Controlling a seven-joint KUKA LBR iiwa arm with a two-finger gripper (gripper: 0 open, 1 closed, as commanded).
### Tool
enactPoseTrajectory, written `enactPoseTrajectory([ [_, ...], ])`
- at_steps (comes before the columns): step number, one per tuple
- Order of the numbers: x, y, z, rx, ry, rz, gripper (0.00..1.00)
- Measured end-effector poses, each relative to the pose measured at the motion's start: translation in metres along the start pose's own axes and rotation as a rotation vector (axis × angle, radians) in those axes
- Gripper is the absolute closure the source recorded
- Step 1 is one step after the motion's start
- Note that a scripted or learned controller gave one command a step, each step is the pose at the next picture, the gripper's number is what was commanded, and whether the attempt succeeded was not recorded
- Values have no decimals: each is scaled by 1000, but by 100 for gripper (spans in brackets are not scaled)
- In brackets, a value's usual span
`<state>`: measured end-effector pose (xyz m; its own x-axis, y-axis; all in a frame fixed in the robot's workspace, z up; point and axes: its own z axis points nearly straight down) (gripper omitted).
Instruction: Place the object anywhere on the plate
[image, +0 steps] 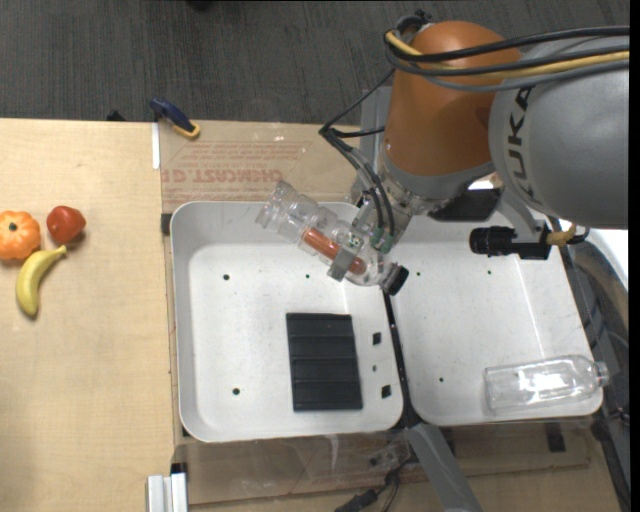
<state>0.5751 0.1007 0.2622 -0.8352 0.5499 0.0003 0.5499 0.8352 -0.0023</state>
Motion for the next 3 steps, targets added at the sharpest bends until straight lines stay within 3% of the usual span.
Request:
enactPoseTrajectory([
  [1,-35,75,10,0,-1,54,100],
  [2,-35,76,8,-2,-2,54,0],
  [3,-17,93,131,-3,-3,185,0],
])
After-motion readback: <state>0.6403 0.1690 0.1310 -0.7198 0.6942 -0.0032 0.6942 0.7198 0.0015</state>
